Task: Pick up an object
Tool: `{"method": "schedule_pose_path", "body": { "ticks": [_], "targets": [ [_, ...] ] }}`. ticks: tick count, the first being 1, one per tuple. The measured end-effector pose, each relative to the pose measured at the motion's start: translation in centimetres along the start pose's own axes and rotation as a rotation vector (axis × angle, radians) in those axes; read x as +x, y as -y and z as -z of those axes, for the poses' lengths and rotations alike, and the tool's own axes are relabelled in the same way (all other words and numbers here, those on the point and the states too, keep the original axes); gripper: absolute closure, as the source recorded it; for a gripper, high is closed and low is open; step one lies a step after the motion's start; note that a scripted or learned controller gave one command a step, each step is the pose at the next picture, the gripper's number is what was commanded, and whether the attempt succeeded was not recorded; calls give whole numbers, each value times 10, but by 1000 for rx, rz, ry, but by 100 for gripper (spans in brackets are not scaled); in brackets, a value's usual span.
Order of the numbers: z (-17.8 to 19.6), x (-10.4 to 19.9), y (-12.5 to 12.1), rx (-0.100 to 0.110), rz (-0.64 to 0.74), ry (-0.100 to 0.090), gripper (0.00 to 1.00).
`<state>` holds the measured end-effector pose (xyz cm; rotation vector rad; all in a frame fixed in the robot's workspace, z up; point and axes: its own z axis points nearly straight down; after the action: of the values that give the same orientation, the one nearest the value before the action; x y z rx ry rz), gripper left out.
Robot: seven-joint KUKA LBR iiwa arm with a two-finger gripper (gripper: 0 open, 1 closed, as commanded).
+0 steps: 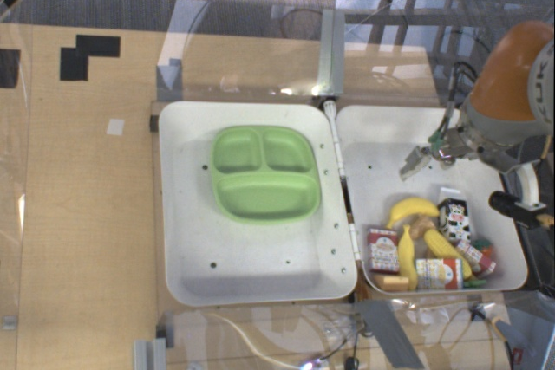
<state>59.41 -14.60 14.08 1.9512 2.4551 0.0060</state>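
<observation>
A green divided plate (264, 173) lies alone in the left bin (186, 264). In the right bin (381, 143), bananas (414, 209), small red cartons (382, 249), a black-and-white carton (454, 219) and other packets crowd the near corner, touching one another. The gripper (418, 160) hovers above bare bin floor beyond them, holding nothing, fingers apart. The surface (78, 212) is pale wood with black marks (87, 55). The labels are too small to read.

arm (512, 91) enters from the right, orange band topmost, wrist angled down-left over the right bin (381, 143). gripper (419, 162) hangs above the bin's bare upper floor, holding nothing visible.
</observation>
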Motion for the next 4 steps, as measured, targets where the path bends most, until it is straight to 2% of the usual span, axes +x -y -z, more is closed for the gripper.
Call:
{"method": "schedule_pose_path", "body": {
  "ticks": [1,2,3,4],
  "targets": [
    [119,1,1,-1,-166,1,0],
    [-10,4,55,-1,-2,1,0],
    [-48,11,77,-14,309,11,0],
    [-49,39,34,-10,-57,3,0]
  ]
}}
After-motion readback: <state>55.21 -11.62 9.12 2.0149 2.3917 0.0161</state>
